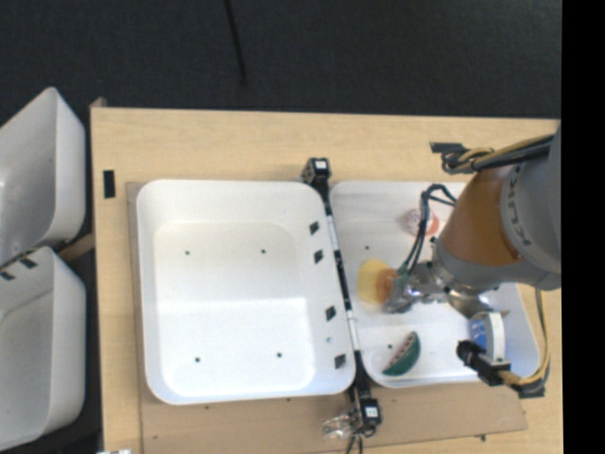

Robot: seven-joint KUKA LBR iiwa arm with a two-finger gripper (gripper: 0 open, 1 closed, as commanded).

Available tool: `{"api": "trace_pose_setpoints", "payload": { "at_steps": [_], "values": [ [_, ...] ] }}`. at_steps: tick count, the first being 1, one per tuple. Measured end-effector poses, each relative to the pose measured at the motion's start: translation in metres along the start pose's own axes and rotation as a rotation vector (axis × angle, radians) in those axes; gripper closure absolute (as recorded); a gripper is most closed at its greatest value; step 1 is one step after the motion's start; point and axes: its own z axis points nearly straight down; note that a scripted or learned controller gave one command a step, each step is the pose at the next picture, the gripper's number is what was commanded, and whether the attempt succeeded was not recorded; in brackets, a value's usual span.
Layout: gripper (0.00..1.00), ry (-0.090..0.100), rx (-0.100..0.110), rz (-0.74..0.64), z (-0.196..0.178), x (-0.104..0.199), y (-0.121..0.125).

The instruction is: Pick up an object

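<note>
The arm reaches into the right bin (378, 206) from the right, its orange band over the bin's middle. My gripper (397, 296) is low in the bin, right beside a yellow-orange round object (373, 280) on its left side. A green watermelon-slice shaped object (403, 355) lies near the bin's front edge, below the gripper. A small red and white item (423, 221) lies toward the bin's back, partly hidden by a cable. A blue and white object (488, 333) shows at the bin's right, under the arm.
The left bin (236, 287) sits beside the right one, with a black-clipped divider (333, 272) between them. Both rest on a wooden bench (208, 145). White containers (33, 253) stand off the bench at the far left.
</note>
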Motion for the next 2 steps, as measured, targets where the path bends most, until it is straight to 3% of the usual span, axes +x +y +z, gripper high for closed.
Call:
{"api": "trace_pose_setpoints", "payload": {
  "at_steps": [1,2],
  "values": [
    [1.0,0.0,0.004,0.007,0.0,-0.011,-0.029],
    [1.0,-0.003,0.001,0.008,0.0,-0.068,-0.029]
  ]
}}
